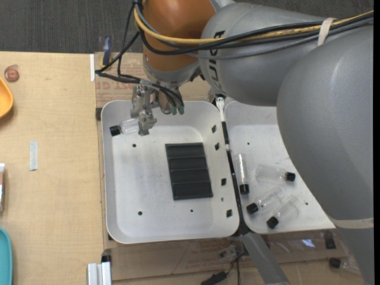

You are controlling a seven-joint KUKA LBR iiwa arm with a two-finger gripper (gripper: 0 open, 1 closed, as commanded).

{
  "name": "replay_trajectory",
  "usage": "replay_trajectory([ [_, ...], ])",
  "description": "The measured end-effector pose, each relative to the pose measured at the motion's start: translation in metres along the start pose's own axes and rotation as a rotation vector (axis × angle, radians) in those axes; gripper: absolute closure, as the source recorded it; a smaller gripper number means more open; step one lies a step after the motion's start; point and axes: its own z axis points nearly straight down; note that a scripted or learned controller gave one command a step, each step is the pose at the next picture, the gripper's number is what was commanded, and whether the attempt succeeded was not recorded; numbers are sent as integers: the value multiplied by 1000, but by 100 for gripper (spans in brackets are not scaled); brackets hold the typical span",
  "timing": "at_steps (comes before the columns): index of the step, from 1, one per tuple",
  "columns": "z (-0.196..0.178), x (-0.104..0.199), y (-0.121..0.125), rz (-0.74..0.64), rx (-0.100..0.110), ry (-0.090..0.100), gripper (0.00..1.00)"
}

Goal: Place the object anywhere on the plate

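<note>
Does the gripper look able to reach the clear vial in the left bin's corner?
Probably yes: the gripper hangs right beside the vial with nothing over it, though the bin wall is close.

Light is bright and even, falling from above — shadows are soft and short, no more than a faint grey smudge along the inner walls of the left bin (110,177). Both white bins sit close to washed out, so the clear vials (273,198) in the right bin (261,144) nearly melt into its bottom. A broad, soft sheen lies on the orange band (175,16) and the grey arm (320,100). Focus is fair but slightly soft — fine detail turns grainy.
</note>
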Motion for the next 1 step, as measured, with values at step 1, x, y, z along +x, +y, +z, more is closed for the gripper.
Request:
replay_trajectory([
  [1,93,5,-19,-68,1,1,100],
])
